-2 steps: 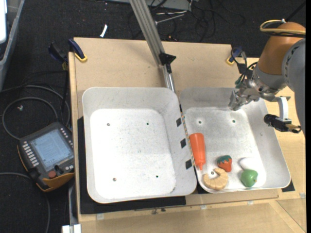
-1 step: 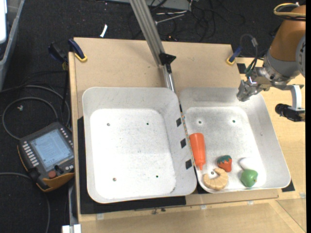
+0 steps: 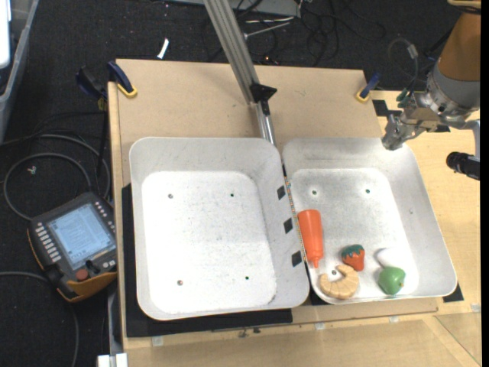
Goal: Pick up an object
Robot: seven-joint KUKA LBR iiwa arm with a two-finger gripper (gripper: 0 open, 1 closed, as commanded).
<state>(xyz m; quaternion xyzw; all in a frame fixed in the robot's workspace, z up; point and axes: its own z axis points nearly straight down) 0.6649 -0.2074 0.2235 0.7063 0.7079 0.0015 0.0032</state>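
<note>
Tool (image 3: pixel 394 139) above right bin (image 3: pixel 428 205) far corner (toys near front).

Both bins are white, the left bin (image 3: pixel 206 228) and the right bin (image 3: pixel 359 182) alike speckled with fine dark flecks. In the right one lie an orange carrot (image 3: pixel 310 235), a red strawberry (image 3: pixel 353 255) with a green top, a bright green pear (image 3: pixel 392 280) and a tan pretzel (image 3: pixel 339 284). The tabletop (image 3: pixel 199 102) is pale tan wood. The hand (image 3: pixel 393 138) is grey metal under an orange band.
</note>
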